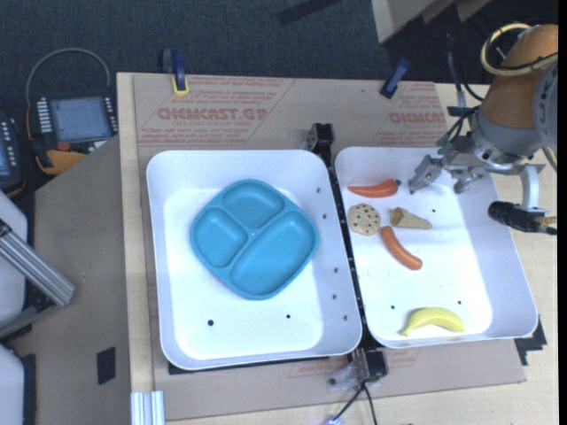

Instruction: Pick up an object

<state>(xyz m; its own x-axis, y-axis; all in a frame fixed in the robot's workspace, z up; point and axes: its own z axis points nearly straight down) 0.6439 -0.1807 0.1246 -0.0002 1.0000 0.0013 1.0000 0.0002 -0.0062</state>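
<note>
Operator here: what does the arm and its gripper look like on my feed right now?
The grey KUKA arm carries an orange band just above its wrist, with a yellowish cable looped beside it. Below sits a grey metal two-finger gripper with slim angular fingers, over the white right bin. A black cylindrical part juts out beside the wrist.

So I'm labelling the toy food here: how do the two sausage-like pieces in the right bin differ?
The upper sausage is thinner and redder, lying nearly level with one end curling up; the lower sausage is thicker and more orange, lying on a diagonal. The upper one sits closer to the gripper; the lower one sits below the cookie. Both are long, rounded, and lie flat in the right bin.
</note>
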